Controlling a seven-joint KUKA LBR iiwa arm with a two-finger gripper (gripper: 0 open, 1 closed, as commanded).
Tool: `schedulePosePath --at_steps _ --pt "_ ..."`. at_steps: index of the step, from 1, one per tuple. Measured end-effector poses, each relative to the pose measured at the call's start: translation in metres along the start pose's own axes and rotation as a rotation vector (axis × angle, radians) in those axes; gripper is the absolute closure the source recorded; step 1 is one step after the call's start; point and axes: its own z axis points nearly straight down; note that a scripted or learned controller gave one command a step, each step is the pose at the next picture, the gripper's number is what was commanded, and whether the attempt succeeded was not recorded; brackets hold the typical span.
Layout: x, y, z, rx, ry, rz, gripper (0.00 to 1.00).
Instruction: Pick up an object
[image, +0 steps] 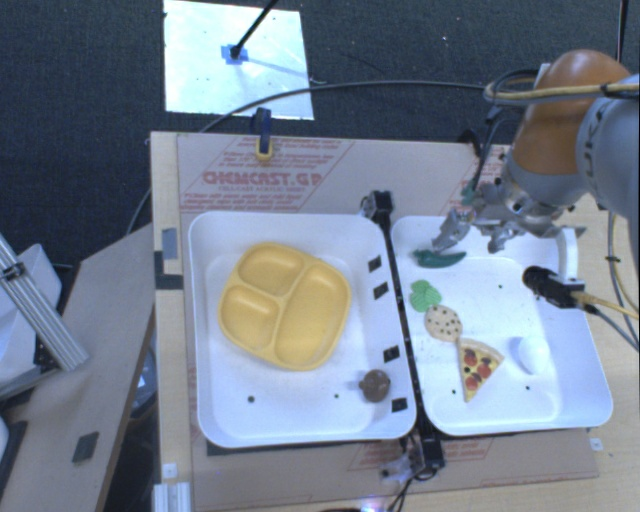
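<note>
1. Camera view puts the likely target, a dark green flat piece (440, 258), at the upper edge of the right bin (580, 400), right of frame centre.
2. Gripper (470, 228) hangs just above it, fingers spread wide, nothing between them — one fingertip near the piece's left end.
3. Step, as I judge it: the approach; next comes lowering and closing.
4. Arm (560, 120) enters from the upper right, wrist bent down.
5. Farther down lie a cookie (442, 323) and a pizza slice (478, 366).
</note>
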Motion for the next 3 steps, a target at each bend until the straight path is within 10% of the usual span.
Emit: schedulePosePath --at_steps 1,3 --pt "0.0 0.002 -0.007 -0.011 -0.001 -0.002 0.0" --pt "-0.001 -0.015 0.108 -0.008 0.0 0.001 0.0"
